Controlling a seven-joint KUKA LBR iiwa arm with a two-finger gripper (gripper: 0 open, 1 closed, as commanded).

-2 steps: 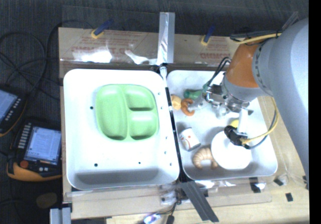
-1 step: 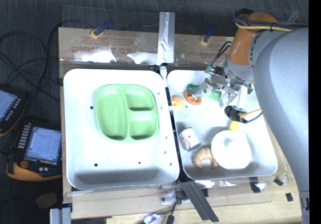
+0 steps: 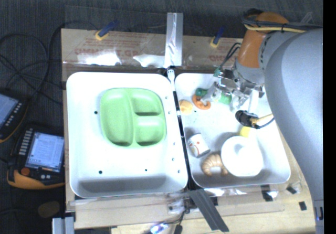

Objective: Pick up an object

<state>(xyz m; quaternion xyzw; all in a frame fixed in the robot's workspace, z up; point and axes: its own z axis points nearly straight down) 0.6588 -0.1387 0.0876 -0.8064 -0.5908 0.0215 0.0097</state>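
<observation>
Pincer (image 3: 227,87): low in the right bin (image 3: 273,172), at its far end; I cannot tell its state.
Likely target: small green piece (image 3: 224,97) just beside the pincer, with an orange-and-green toy (image 3: 201,98) near it on the left.
Doing it well: settle squarely over one item, clear of the neighbour, then lift straight.
Other candidates: croissant (image 3: 212,163), white bowl (image 3: 242,157), small cup (image 3: 198,144).
Hard to read: pincer tips blur into cables; the green piece's shape is unclear.
</observation>
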